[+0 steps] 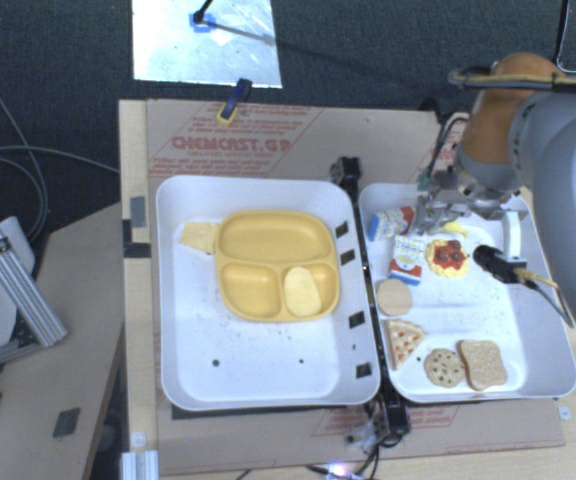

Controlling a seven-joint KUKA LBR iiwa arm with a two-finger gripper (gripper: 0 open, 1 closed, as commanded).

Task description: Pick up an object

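The gripper (430, 215), grip state impossible to tell, hangs just above the small carton (408, 258), directly beneath it.

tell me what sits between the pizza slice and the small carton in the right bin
A round tan cracker lies between the pizza slice and the small carton, seen in the camera view.

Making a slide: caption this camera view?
End effector over toy food in right bin; yellow tray in left bin.
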